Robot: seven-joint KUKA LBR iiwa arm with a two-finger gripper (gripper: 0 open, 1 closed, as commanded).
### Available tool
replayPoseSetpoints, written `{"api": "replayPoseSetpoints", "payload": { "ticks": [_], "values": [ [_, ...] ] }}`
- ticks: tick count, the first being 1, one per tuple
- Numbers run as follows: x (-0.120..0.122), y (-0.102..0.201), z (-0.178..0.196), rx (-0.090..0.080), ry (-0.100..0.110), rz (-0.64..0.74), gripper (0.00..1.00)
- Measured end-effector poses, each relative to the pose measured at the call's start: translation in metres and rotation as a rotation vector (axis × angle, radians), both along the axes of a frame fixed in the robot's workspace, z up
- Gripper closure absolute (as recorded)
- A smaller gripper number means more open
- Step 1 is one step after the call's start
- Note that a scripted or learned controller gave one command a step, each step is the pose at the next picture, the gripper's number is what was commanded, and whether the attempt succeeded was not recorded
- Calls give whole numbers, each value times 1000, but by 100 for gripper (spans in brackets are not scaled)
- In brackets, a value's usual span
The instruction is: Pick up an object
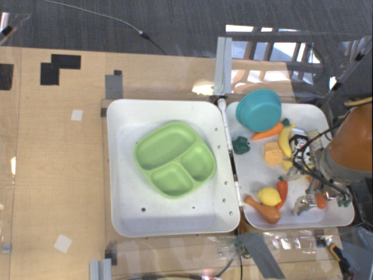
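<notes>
Nearest the camera, along the front edge of the right bin (344, 217), the gripper (312, 200) hangs low over the bin floor, its metal fingers reaching toward a small orange-red piece (321, 200) just beside them. Whether they are spread or closed is too small and cluttered to tell, and nothing can be seen clearly held between them. By this judgement the pick is not yet done: the arm is down among the toys, but no object is lifted.

Just left of the gripper lie one yellow lemon (268, 196), one red pepper (282, 192) touching it, and one brown drumstick-shaped toy (263, 209) at the front. Farther back sit one pale orange block (272, 154), one banana (285, 143), one dark green leafy toy (241, 145) and one carrot (268, 133). At the far corner rests one teal bowl (259, 110), tipped on its side.

Across the divider, the left bin (125, 214) holds one green divided plate (175, 158) with three compartments. Two bins in all.
</notes>
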State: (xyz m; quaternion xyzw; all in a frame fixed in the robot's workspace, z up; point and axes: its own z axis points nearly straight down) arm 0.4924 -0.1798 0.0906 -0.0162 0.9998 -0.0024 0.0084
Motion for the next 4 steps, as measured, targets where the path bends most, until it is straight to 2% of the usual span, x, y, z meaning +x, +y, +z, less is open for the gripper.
{"api": "replayPoseSetpoints", "payload": {
  "ticks": [1,2,3,4],
  "values": [
    [76,31,-1,5,0,-145,0],
    [81,31,14,2,-17,-139,100],
    [81,31,13,3,-16,-138,0],
    [88,47,1,-10,11,-157,0]
  ]
}}
